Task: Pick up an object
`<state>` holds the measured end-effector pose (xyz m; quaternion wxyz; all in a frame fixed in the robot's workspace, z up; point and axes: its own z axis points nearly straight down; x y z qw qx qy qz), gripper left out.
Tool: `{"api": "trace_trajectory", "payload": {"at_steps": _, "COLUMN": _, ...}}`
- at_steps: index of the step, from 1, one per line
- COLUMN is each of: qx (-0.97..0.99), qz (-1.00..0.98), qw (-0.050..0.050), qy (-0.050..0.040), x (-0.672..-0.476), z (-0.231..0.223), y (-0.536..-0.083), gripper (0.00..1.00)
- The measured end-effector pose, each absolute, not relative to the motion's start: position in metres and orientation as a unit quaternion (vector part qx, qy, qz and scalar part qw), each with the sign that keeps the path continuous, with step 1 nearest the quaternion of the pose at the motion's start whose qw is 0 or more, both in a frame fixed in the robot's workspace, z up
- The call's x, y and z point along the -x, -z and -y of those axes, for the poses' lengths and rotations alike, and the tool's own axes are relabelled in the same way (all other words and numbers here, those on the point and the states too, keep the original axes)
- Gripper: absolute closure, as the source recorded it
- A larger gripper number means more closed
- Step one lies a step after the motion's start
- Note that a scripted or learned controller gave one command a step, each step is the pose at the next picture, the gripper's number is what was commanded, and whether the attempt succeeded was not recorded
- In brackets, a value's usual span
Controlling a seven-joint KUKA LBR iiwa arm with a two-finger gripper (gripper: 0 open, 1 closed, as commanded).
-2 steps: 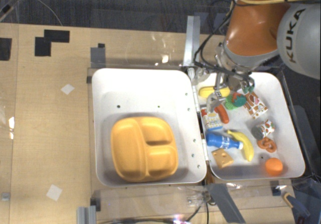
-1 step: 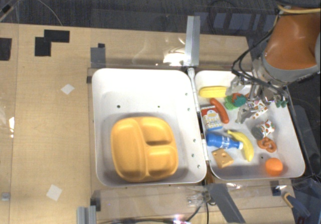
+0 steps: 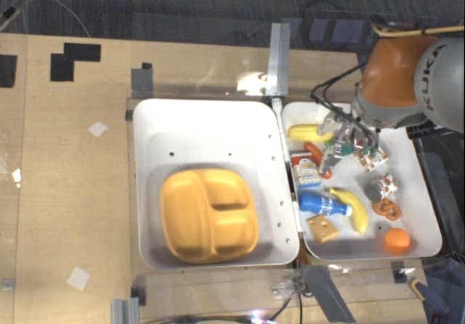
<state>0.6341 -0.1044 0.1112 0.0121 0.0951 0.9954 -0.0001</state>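
The right bin holds several small items. A yellow piece lies at the back left, with a red piece and a small carton just in front of it. Further forward are a blue bottle, a banana, a brown cracker, a pretzel and an orange. My gripper hangs low over the back of this bin, right beside the red piece and the yellow piece. I see nothing held in it.
The left bin holds a yellow divided plate at its front. Two small patterned cartons lie right of the gripper. A metal post stands behind the wall between the bins. The arm's orange band looms over the back right corner.
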Motion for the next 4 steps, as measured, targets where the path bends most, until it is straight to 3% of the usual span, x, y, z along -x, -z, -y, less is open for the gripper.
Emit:
{"api": "trace_trajectory", "payload": {"at_steps": 1, "qx": 0.170, "qz": -0.985, "qw": 0.016, "qy": 0.0128, "x": -0.652, "z": 0.105, "y": -0.104, "gripper": 0.00}}
{"api": "trace_trajectory", "payload": {"at_steps": 2, "qx": 0.164, "qz": -0.986, "qw": 0.007, "qy": 0.0030, "x": -0.672, "z": 0.085, "y": -0.092, "gripper": 0.00}}
{"api": "trace_trajectory", "payload": {"at_steps": 3, "qx": 0.132, "qz": -0.991, "qw": 0.013, "qy": 0.0011, "x": -0.674, "z": 0.048, "y": -0.196, "gripper": 0.00}}
{"api": "trace_trajectory", "payload": {"at_steps": 4, "qx": 0.132, "qz": -0.991, "qw": 0.009, "qy": 0.0035, "x": -0.671, "z": 0.131, "y": -0.250, "gripper": 0.00}}
